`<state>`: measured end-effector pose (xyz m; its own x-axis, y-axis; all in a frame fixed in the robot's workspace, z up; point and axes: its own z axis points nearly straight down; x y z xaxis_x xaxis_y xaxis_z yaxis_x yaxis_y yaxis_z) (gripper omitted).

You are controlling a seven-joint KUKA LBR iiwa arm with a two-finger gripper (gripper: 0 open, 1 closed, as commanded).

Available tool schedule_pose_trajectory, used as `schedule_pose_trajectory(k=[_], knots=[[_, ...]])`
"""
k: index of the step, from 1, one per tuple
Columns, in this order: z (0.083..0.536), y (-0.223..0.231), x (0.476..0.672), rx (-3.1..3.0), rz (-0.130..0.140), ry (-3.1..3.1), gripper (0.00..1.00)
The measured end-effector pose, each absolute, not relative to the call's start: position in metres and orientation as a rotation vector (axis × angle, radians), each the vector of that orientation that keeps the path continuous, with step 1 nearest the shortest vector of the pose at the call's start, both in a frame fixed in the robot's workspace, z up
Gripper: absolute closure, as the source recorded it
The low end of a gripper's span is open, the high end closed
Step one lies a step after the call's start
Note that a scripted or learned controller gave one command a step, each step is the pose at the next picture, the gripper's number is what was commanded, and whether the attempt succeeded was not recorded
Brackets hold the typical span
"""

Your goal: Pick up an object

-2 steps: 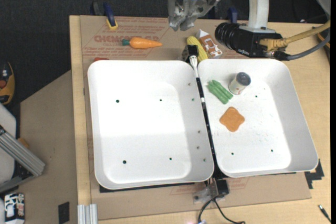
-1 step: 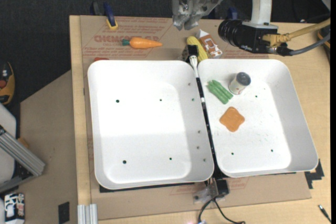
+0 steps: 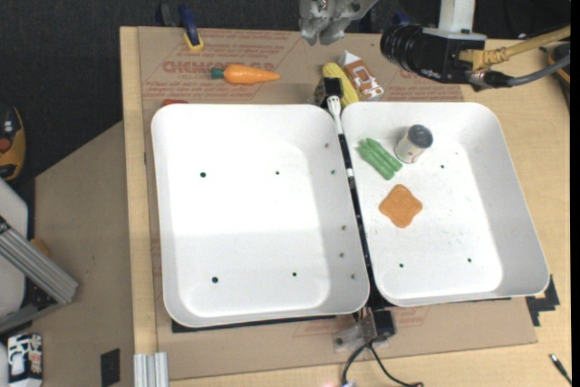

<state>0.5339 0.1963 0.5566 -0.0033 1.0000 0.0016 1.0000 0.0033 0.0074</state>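
Above the far edge of the right bin (image 3: 517,195) hangs the gripper (image 3: 319,33), carrying nothing that can be seen; whether it is spread or closed I cannot tell. Everything it might take lies toward the near side of it, inside that bin. Largest is the orange piece (image 3: 400,206), near the bin's middle. Beyond it, toward the bin's left wall, a green pod (image 3: 379,158) lies slantwise, its length running from far-left to near-right. Just right of the pod sits a small grey-capped pot (image 3: 415,142).
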Motion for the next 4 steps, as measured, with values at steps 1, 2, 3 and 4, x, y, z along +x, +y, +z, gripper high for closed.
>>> schedule_pose_trajectory(k=[1,2,3,4], knots=[[0.567,0.197,0.534,2.212,0.014,2.223,1.0],[0.578,0.198,0.535,2.21,0.018,2.223,1.0],[0.588,0.198,0.535,2.208,0.023,2.222,1.0],[0.599,0.199,0.535,2.205,0.027,2.222,1.0]])
